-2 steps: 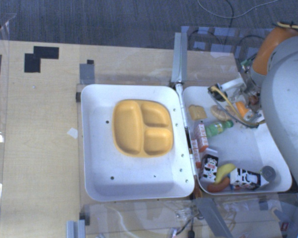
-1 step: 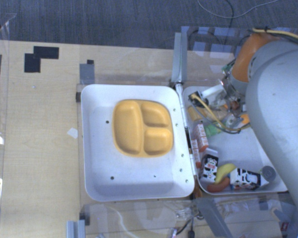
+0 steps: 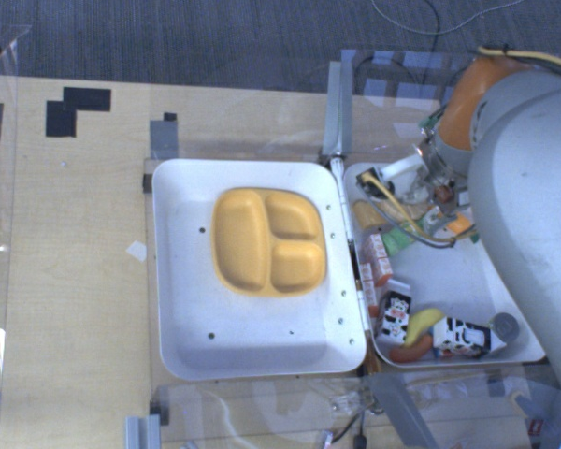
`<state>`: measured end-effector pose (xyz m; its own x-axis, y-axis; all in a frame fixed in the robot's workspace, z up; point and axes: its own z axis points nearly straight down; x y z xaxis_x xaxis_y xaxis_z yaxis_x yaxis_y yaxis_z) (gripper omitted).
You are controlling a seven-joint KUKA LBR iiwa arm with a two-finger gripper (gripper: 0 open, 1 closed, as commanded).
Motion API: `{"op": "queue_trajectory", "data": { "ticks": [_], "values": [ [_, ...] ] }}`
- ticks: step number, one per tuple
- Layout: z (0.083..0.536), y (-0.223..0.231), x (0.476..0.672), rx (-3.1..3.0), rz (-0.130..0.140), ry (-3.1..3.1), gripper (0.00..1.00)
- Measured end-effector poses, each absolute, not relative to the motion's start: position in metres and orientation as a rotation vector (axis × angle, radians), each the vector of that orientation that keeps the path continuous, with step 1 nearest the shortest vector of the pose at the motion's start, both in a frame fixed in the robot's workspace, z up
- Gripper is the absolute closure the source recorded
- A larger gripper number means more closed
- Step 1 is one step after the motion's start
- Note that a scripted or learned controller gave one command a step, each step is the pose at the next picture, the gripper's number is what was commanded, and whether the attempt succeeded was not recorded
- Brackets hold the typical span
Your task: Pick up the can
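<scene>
Near edge of the right bin (image 3: 533, 352): a cluster of small items lies along the front wall. A black-and-white carton (image 3: 394, 314) stands or leans at the front left corner, just beside a yellow banana (image 3: 424, 322) with a red item (image 3: 409, 351) touching it below. To the right lies a second black-and-white patterned container (image 3: 463, 337), long axis roughly left-right, ending near a grey round cap or disc (image 3: 505, 326). Which of these is the can cannot be told with certainty; the cylindrical black-and-white container lying on its side is the closest candidate, its end pointing toward the grey disc.

Mid bin: a red-and-green packet (image 3: 378, 260) lies along the left wall, long axis running near to far.

Far end: the gripper (image 3: 404, 187) hangs low over the bin's far left corner amid yellow and grey cables (image 3: 421, 224); its opening cannot be told, and nothing is visibly between the fingers. The grey arm (image 3: 528, 204) covers the bin's right side.

Left bin (image 3: 182, 279): holds a yellow three-compartment tray (image 3: 266, 239), well apart from the gripper.
</scene>
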<state>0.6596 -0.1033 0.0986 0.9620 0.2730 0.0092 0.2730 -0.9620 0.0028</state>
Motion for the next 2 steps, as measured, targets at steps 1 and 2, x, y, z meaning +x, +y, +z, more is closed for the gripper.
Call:
{"op": "queue_trajectory", "data": {
  "ticks": [1, 2],
  "values": [
    [0.219, -0.044, 0.643, 3.1, 0.012, 0.511, 1.0],
    [0.185, -0.035, 0.615, 3.097, 0.004, 0.535, 1.0]
  ]
}}
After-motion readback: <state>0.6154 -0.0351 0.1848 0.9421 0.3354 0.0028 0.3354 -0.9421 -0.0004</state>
